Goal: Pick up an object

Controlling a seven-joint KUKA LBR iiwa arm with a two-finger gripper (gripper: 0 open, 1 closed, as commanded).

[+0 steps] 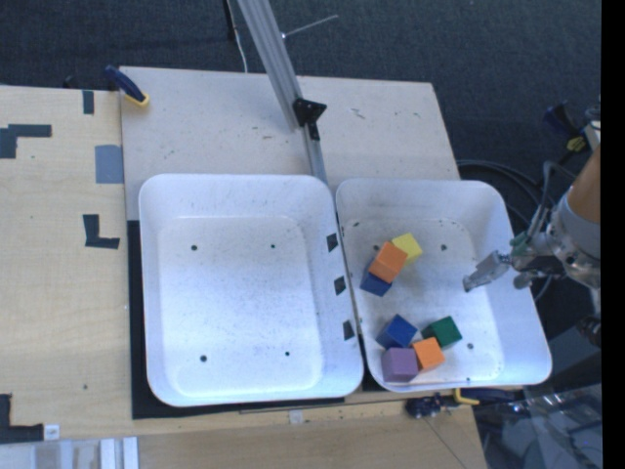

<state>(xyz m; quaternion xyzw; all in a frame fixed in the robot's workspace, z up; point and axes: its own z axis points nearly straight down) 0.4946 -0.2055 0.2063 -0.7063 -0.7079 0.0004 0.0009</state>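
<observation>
Hovering at the right bin's (488,203) right edge, the end effector (485,275), whose state I cannot tell, is near small blocks (390,261) mid-right of frame, likely light, rigid, and best pinched across opposite flat faces.

Two shallow white bins sit side by side on the bench (244,115). The left bin (166,291) fills the middle of the frame. The right bin (488,213) holds two clusters: an orange block (389,261), a yellow block (407,246) and a dark blue block (374,283) touching near its centre, and lower down a blue block (397,331), a green block (445,331), a small orange block (428,353) and a purple block (398,364). The tool (480,277) hangs over the bin's right side, holding nothing.
</observation>
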